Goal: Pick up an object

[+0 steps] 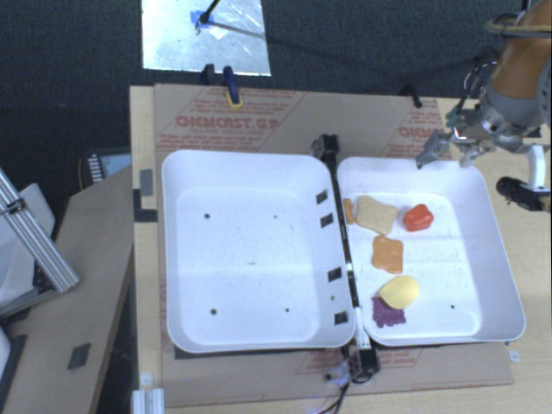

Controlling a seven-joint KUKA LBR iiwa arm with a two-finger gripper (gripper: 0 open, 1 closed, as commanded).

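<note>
Hovering over the far right corner of the right bin (pixel 496 231), the gripper (pixel 450 152) has its two fingers spread apart with nothing between them. Nothing has been picked yet.

All the candidates lie in that right bin, bunched toward its left side near the divider: a beige bread-like piece (pixel 376 214), a red tomato-like toy (pixel 418 217) just beside it, an orange slab (pixel 388 254) below them, and a yellow lemon-shaped piece (pixel 399 291) touching a purple cluster (pixel 388 314). The left bin (pixel 250 248) holds nothing to grasp.

Several risks look likely from here. The gripper sits near the bin's back wall, so a straight descent would probably meet bare floor or the rim. The red toy is nearest but rounded, and may roll or squirt out as the fingers close. The bread piece and orange slab lie flat and low; fingers could skate over them or jam against the floor. The lemon and purple cluster touch, so a grasp there might nudge one away or catch both loosely.
</note>
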